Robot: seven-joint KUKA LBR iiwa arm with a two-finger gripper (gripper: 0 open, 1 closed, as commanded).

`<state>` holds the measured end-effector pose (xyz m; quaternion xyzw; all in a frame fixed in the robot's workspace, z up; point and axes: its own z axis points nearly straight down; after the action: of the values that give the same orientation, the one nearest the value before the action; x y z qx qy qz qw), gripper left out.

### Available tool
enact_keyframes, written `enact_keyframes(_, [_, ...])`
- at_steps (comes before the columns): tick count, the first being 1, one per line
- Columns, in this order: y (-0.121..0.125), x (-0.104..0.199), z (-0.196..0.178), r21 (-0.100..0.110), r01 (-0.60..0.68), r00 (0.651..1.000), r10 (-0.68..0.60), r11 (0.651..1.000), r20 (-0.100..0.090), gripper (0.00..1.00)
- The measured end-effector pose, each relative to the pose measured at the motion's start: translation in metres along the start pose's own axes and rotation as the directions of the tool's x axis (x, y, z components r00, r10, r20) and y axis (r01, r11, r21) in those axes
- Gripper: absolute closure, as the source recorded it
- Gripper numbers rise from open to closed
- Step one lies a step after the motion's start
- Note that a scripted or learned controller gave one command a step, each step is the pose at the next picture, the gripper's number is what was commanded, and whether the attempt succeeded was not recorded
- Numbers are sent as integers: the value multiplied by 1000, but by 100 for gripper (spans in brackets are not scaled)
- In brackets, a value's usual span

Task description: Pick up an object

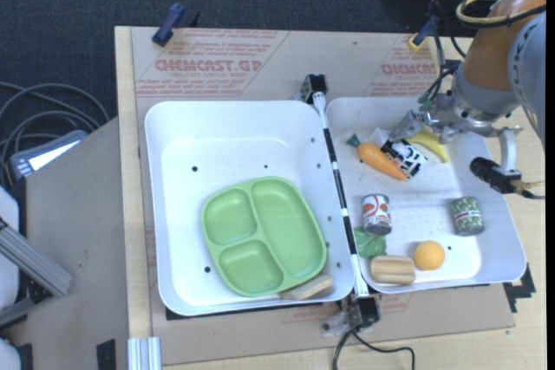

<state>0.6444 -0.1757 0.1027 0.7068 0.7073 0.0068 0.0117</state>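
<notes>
Objects for picking: I see them all in the right bin [512,260], spread across its floor.
Carrot: an orange carrot [381,159] lies near the far left of that bin, slanting toward the middle.
Banana: a yellow banana [431,145] lies at the far side, just beside a small black-and-white item [405,156] that I can't identify.
Cans: a red-and-white can [375,213] sits on its side near the divider; a green can [467,216] sits toward the right wall.
Near edge of right bin: an orange ball [428,256], a tan bread-like roll [392,270], and a green leafy piece [370,244] just beside the roll.
Left bin: from my seat the left bin [173,152] carries a green divided plate [262,234], with a tan block [308,289] touching the plate's near right corner.
Arm: the arm [507,48] reaches in from the right, orange band up high, wrist down over the far part of the right bin.
Gripper: the gripper [422,127] hangs just above the banana and the black-and-white item. I cannot tell from this slant how it is set, nor whether it has anything.
Bench: the bench [217,65] under both bins is a printed brown board.
</notes>
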Motion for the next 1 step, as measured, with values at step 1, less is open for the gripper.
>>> enact_keyframes(1, [28, 35, 3, 5, 0, 1000, 0, 1000, 1, 0])
